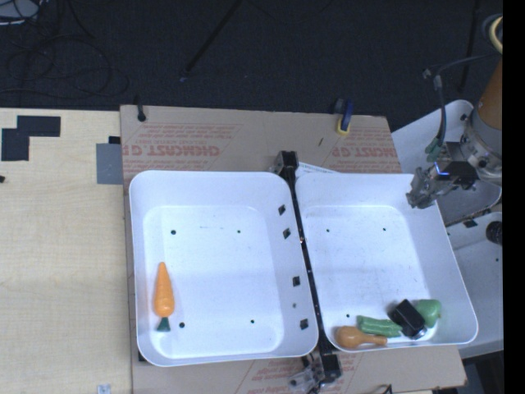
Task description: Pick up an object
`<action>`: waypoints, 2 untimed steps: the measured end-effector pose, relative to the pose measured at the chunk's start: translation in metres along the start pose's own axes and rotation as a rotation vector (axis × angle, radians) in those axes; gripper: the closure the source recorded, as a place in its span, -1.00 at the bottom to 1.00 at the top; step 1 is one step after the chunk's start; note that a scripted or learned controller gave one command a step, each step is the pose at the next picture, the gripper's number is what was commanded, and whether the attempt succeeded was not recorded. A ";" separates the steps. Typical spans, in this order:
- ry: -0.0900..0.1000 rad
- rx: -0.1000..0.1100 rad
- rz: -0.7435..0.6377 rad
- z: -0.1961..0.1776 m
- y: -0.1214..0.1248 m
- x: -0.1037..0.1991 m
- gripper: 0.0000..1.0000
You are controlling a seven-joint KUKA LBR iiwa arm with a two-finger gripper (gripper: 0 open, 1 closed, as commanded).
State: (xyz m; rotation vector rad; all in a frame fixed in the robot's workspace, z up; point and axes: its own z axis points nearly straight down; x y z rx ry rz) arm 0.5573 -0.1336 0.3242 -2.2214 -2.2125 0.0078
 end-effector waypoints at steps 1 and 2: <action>-0.001 -0.012 -0.009 -0.077 -0.011 0.053 1.00; -0.001 -0.009 -0.006 -0.120 -0.030 0.072 1.00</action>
